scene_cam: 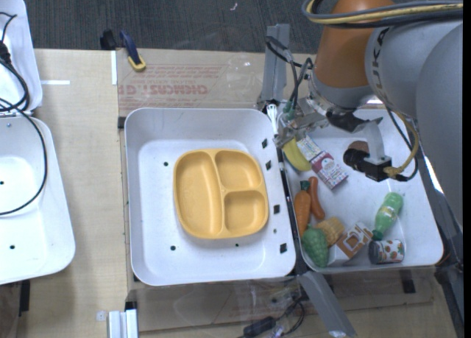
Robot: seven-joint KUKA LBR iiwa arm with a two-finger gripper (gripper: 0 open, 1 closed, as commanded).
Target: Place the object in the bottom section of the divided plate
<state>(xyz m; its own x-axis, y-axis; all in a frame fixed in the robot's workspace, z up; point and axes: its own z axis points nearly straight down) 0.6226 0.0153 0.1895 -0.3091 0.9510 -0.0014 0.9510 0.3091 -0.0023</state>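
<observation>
The tool [294,129] hangs right over a yellow toy [296,154], though I cannot tell its grip, so it should squeeze that toy well before carrying it left to the yellow plate [219,193] in the other bin.

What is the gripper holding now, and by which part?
It cannot be told. The gripper sits low over the right bin's top left corner, beside a yellow toy; the wrist hides any hold.
</observation>
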